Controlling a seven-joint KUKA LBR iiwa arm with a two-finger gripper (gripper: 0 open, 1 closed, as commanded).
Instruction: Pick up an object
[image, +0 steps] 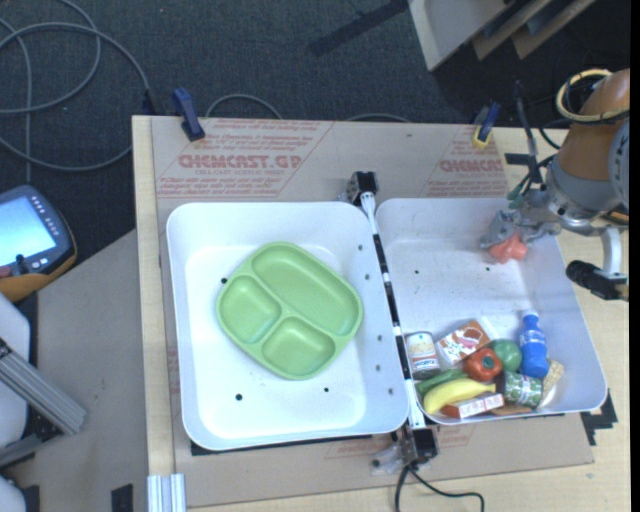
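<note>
The arm (590, 150), grey with its orange band, reached in from three o'clock and hung over the upper right corner of the right bin (440, 250). Its pincer (512, 235) pointed down toward the bin floor, and a small red-orange object (509, 250) sat right at its tip, at about one o'clock within that bin. The object touched or nearly touched the metal fingers, but I could not tell whether the pincer was spread or pressed together, nor whether the red piece lay between the fingers or just beneath them.

The rest of the toys were heaped in the right bin's lower right corner, around five o'clock. A blue bottle (533, 345) stood at the right of the heap, with a red tomato (483, 364) and a green item (507, 353) just beside it. A yellow banana (448, 393) lay along the front edge of the pile, touching a red-and-white packet (478, 405). Two small printed cartons (440, 348) sat at the heap's upper left, near the divide between the bins.

The left bin (200, 300) held a light green divided plate (289, 310), lying flat near its centre and turned at a slant.

Both bins rested on the counter (250, 150), a brown board with red lettering. Blue clamps (186, 112) gripped its far edge at eleven and one o'clock.
</note>
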